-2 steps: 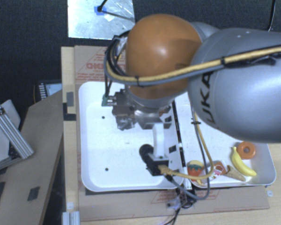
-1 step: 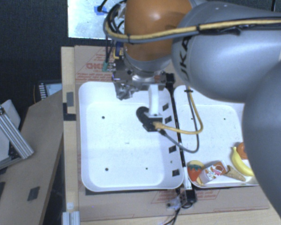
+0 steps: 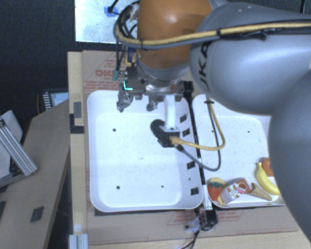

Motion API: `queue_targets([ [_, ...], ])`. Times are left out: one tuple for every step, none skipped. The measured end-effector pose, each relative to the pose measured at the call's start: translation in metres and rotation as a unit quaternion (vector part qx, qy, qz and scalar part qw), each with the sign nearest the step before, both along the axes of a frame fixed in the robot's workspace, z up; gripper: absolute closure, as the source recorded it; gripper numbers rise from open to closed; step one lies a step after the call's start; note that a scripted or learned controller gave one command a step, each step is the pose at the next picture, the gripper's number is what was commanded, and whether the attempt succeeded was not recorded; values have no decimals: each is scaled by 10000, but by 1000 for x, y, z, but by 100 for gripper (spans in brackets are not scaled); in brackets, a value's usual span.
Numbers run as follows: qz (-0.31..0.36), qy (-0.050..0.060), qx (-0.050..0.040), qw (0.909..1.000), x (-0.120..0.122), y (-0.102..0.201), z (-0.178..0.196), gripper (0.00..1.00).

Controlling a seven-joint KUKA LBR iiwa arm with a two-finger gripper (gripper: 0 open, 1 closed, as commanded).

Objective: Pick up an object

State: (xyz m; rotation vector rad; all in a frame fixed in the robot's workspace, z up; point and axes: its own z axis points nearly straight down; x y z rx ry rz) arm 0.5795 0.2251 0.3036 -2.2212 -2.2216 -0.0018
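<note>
My gripper [image 3: 137, 105] hangs over the far edge of the left bin [image 3: 109, 191], under the orange band of the arm. Its two dark fingers [image 3: 123, 104] stand apart, open, and only the white bin floor shows between them. The loose objects lie in the near corner of the right bin [image 3: 246, 124]: a yellow banana [image 3: 266, 180], a red tomato-like ball [image 3: 215, 186], a red and white packet [image 3: 234, 190] and a brown cone [image 3: 259, 193]. An orange thing [image 3: 267, 165] peeks out beside the banana, partly hidden by the arm.
A yellow cable and a grey cable [image 3: 205, 148] loop from the wrist across the divider between the bins. The grey arm covers most of the right bin. A metal frame [image 3: 10, 147] stands off the bench at left.
</note>
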Motion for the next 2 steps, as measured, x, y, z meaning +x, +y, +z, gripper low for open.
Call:
queue_targets([
  [41,-61,38,10000,-62,11,135,0],
  [29,-16,12,10000,-94,10,168,0],
])
